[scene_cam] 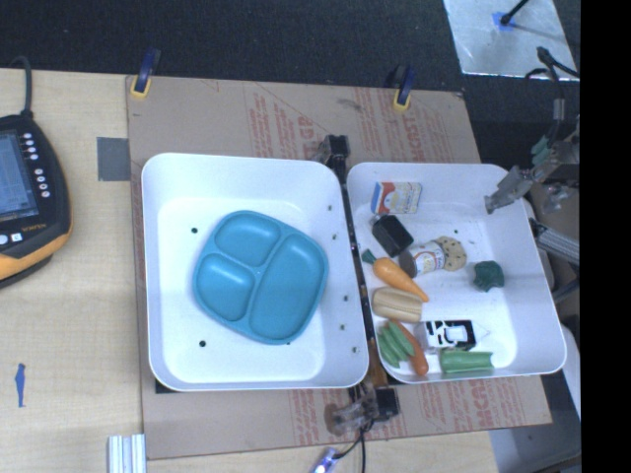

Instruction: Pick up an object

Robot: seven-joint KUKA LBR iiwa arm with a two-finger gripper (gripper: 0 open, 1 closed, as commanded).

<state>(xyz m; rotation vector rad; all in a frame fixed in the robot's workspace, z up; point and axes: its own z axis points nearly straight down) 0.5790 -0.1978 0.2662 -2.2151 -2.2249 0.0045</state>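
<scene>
The claw (498, 197) is hanging over the upper right rim of the right bin (537, 264), and from where I'm standing I cannot tell how it is set; nothing is showing in its grip. The pickable things are all lying in that right bin: a carrot (399, 276) beside a tan bread roll (396, 305), a small dark green lump (488, 275) sitting apart near the right side, a black block (392, 234) and a little carton (396, 198) toward the top. The left bin (168, 264) is carrying a blue divided plate (260, 276). I'm guessing these are light plastic toys, stiff and a bit slick. The green lump looks easiest, being clear of its neighbours; closing across its narrow middle seems the safest hold.
</scene>
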